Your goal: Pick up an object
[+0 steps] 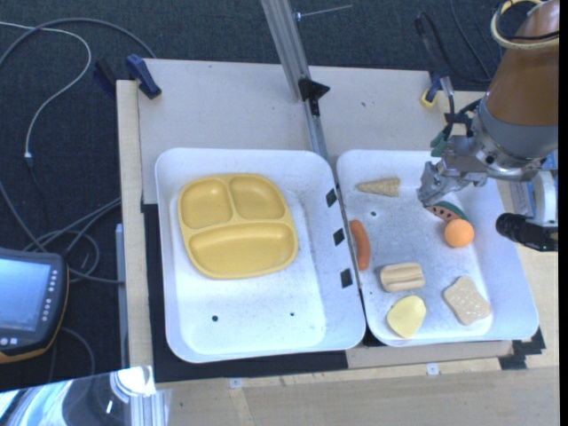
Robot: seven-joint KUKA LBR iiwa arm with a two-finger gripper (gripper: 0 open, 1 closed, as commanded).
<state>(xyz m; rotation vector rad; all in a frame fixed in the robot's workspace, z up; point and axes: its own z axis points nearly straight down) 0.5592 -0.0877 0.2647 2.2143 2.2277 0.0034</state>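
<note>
My gripper (435, 190) hangs over the upper right part of the right bin (506, 327). Just below it lies a small watermelon slice (443, 210), partly hidden by the gripper. An orange ball (459, 233) sits just to the slice's lower right. A pale cone (379, 186) lies to the left of the gripper, apart from it. Further down the bin I see an orange sausage (359, 244), a tan bread roll (401, 277), a yellow wedge (406, 316) and a beige cracker (467, 300).
The left bin (257, 335) holds a yellow divided plate (237, 224). A metal pole (288, 34) slants up from between the bins. Black clips (340, 235) sit along the shared rim. A black part (524, 230) of the arm overhangs the right bin's right edge.
</note>
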